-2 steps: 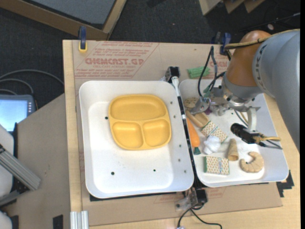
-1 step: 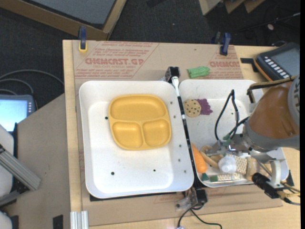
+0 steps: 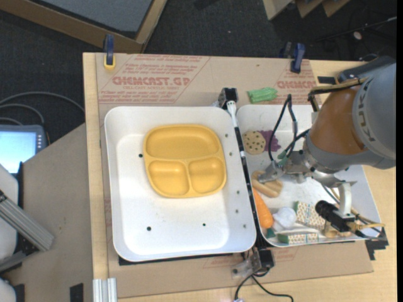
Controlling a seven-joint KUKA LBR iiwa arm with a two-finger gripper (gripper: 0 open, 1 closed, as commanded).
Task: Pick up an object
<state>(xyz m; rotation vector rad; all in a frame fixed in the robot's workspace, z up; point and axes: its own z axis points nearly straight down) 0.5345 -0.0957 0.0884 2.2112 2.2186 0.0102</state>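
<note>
The right bin [image 3: 245, 115] holds several small things. A round chocolate-chip cookie [image 3: 254, 141] lies at its far left beside a purple piece [image 3: 272, 141]. A tan bread-like piece [image 3: 267, 188] sits mid-left, with an orange carrot [image 3: 263, 210] along the left wall below it. A white ball [image 3: 285, 217], a patterned block [image 3: 308, 212] and a green-and-white stick [image 3: 296, 236] lie near the front. My gripper [image 3: 279, 169] hangs low over the bin's middle, just above and right of the tan piece. Nothing is visibly held.
The left bin [image 3: 126, 187] carries a yellow divided plate [image 3: 185, 159]. A green object [image 3: 262, 95] lies on the bench behind the right bin. The grey arm with its orange band [image 3: 337, 128] covers the right bin's far right part.
</note>
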